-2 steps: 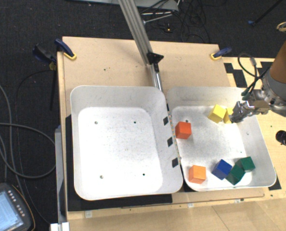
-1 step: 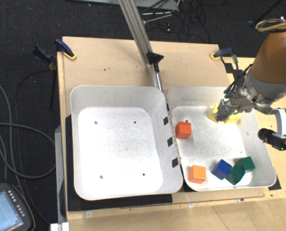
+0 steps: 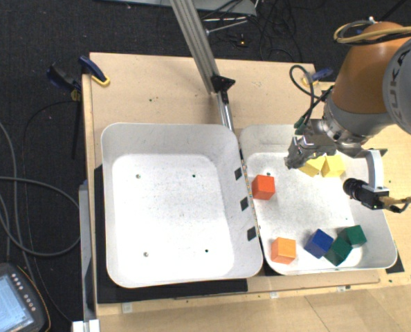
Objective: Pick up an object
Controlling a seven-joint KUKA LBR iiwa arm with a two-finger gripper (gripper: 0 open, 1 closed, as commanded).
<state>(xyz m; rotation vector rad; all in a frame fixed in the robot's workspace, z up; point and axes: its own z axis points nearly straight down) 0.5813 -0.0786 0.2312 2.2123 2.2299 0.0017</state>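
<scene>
Camera view: gripper (image 3: 297, 159) is positioned low in the right bin (image 3: 275, 138), just beside the yellow blocks (image 3: 323, 165); how far it is opened cannot be told, and nothing is seen held. Red-orange cube (image 3: 263, 186) is seen near the divider. Orange cube (image 3: 284, 250), blue cube (image 3: 320, 243) and green cubes (image 3: 347, 244) are grouped along the near edge.

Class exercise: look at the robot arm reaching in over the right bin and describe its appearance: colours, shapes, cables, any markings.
The arm is bulky and rounded, with a broad orange band above a grey wrist. Part of dark lettering shows on its grey shell at the right edge. Yellow and dark cables loop around it. The gripper is a small dark grey metal assembly, with a white bracket and black cylinder beside it.
</scene>
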